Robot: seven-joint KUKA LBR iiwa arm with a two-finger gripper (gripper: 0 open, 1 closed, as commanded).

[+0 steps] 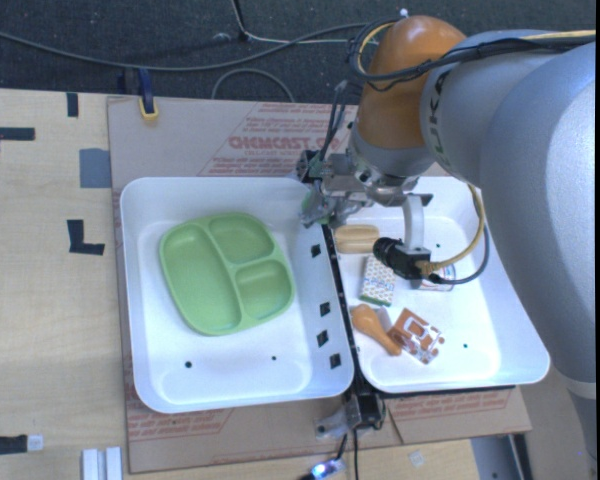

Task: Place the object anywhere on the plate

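Camera view, looking down at a slant: a tan bread-roll-like object lies in the right bin at its far-left corner, close against the divider where the two bins meet. Just near of it sits a small green-dotted white packet, and nearer still an orange carrot-like piece touching a brown-and-white pretzel-like toy. To the right of these items the right bin's floor is bare out to its right rim.

The green plate, with three compartments, rests in the left bin, towards its far-left part, slightly turned. Bare white floor runs along the near side of the plate and along the bin's right wall.

The gripper hangs over the far end of the divider, just left and far of the bread-roll-like object; whether its fingers are wide or narrow I cannot tell, and nothing shows between them. The grey arm with its orange band covers the far-right part of the right bin
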